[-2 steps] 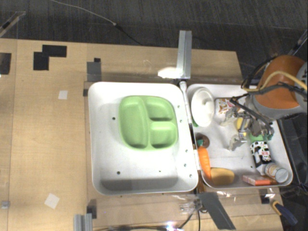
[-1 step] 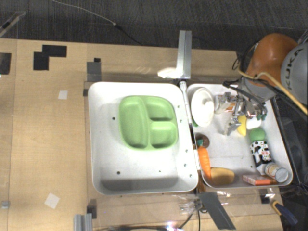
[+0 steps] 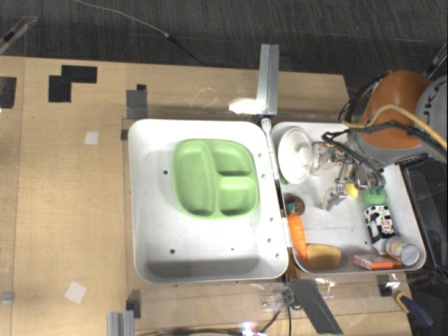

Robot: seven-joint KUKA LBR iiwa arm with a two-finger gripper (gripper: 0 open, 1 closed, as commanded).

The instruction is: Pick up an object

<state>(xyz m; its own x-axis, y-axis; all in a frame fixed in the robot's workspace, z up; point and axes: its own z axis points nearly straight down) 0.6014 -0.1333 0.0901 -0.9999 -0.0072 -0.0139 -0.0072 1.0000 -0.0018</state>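
Fingers (image 3: pixel 341 187) low in right bin (image 3: pixel 413 208) – state unclear, green divided plate (image 3: pixel 213 177) in left bin (image 3: pixel 150 208)

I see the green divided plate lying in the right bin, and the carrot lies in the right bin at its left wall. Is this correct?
Not fully. In the camera view the green divided plate lies in the left bin, not the right one. The rest holds: the carrot lies in the right bin, along its left wall.
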